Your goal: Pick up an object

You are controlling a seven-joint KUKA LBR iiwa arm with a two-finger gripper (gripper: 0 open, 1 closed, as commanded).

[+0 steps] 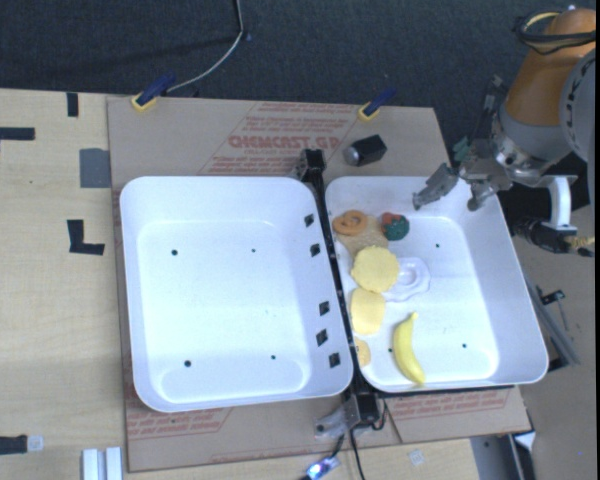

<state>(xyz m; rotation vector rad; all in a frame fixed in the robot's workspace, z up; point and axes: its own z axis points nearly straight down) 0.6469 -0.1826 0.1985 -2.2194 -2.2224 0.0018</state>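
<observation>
Approach step only: jaws spread apart and bare above the right bin's (510, 268) far right corner, needing a drop leftward and nearer onto the green object (396, 227) lying there.

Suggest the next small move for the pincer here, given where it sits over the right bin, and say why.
Probably lower the open pincer toward the small green round object while shifting it toward the bins' shared divider. The pincer hangs over the shallow white right bin's far corner with nothing between its fingers, and that green piece is the nearest item; the yellow banana lies farther off, toward the near edge.
</observation>
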